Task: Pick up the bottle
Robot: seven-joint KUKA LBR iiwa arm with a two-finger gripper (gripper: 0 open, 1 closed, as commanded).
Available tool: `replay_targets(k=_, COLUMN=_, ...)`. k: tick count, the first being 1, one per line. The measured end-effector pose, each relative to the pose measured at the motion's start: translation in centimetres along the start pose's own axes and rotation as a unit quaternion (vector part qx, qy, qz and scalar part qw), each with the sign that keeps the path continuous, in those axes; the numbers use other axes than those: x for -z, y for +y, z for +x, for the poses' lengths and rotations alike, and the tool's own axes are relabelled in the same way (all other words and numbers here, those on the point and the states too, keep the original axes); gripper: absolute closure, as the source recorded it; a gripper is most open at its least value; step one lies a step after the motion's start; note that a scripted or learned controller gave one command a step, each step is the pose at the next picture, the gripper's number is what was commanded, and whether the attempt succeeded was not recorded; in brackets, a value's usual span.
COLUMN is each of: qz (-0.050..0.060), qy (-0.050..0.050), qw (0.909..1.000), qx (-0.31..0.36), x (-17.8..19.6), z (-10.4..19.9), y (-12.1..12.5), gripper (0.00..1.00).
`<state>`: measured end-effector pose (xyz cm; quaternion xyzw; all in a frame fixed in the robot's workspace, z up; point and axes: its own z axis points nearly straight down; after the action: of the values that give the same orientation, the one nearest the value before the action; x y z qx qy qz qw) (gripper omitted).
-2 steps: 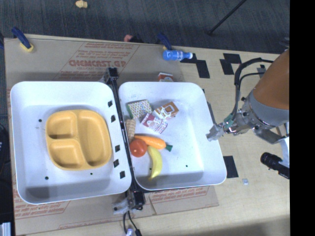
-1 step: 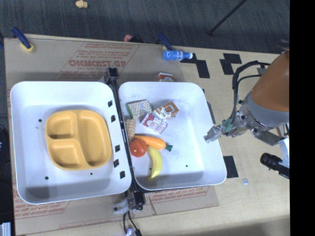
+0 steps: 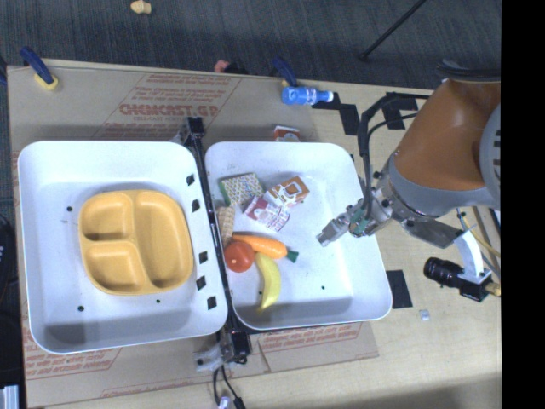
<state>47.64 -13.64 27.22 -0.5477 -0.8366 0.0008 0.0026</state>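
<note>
Bottle, blue with white cap, lies outside the bins; gripper jaw state unclear.

Bench with two bins, bottle

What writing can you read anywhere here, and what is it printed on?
"CHEMCAST GP": red print on the brown board under the bins, partly blurred.
Smaller red lines on the board: too blurred to read.
Printed packets in the right bin: too small.
Blue bottle label: unreadable.
</note>
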Motion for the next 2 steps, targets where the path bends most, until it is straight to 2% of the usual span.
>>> replay_targets(k=1, qz=-0.001, qy=-0.001, qw=0.9946, qx=0.104, x=-2.4, z=8.1, y=3.6, gripper=1.00)
replay_targets(k=2, qz=0.000, qy=-0.001, qw=0.9691, qx=0.247, x=-5.2, z=12.0, y=5.2, gripper=1.00)
